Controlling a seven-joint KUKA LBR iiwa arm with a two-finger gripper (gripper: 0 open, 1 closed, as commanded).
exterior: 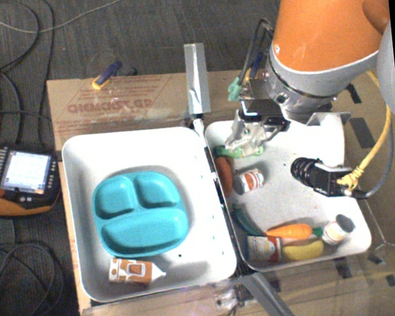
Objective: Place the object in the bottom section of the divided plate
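Note:
The blue divided plate (pixel 141 213) lies in the left bin (pixel 78 159), its large bottom section facing the front edge and holding nothing. My gripper (pixel 249 140) hangs low over the back left corner of the right bin (pixel 335 132). Just in front of it lie a reddish-brown sausage (pixel 224 175) along the bin's left wall and a small red-and-white can (pixel 250 180). Nothing shows clearly between the gripper's tips.
A small orange-and-white carton (pixel 131 270) lies in the left bin in front of the plate. The right bin's front holds a carrot (pixel 289 232), a banana (pixel 303 251), a green item (pixel 245 222) and a small white bottle (pixel 337 230). A handheld pendant (pixel 18 178) sits left of the bench.

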